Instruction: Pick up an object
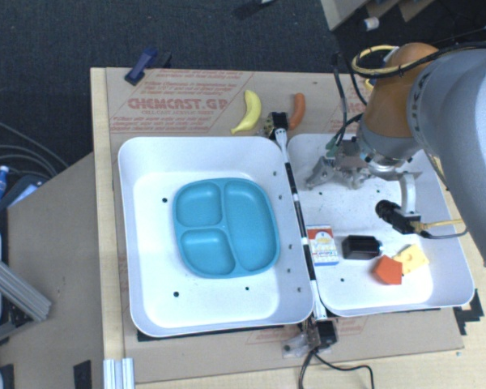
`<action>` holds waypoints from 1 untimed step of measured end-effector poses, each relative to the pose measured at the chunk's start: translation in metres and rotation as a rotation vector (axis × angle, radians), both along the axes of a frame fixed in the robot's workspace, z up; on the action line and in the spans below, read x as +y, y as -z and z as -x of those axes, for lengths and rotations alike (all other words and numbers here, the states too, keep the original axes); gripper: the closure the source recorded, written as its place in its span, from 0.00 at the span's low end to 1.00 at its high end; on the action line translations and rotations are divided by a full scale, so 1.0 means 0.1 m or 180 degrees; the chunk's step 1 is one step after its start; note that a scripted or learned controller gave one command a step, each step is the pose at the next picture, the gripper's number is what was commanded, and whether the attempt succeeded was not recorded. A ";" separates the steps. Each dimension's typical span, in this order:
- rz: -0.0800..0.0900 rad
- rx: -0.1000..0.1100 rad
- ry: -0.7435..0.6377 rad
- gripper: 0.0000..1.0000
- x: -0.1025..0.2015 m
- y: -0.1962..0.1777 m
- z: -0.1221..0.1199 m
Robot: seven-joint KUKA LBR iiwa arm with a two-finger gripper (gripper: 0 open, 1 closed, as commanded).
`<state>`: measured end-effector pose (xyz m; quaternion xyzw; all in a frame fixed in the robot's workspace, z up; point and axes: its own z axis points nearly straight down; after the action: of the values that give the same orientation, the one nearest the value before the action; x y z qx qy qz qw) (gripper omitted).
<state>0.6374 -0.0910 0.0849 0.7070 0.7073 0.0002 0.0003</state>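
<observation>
In the right bin, near its front, lie a small white box with red and blue print, a black block, an orange block and a yellow piece. My gripper hangs over the back left part of that bin, well behind these objects. Its metal fingers are spread open with nothing between them. In the left bin a blue divided plate lies flat in the middle.
Behind the bins, on the brown board, lie a yellow banana, an orange stick-shaped toy and a blue object. The arm's grey bulk covers the right bin's back right corner. A black rail divides the bins.
</observation>
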 end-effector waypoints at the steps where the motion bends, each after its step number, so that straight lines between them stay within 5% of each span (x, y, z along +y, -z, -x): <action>1: -0.0002 0.0011 0.0001 0.00 -0.02 0.00 0.08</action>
<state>0.6293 -0.0930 0.0848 0.7071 0.7071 -0.0008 -0.0012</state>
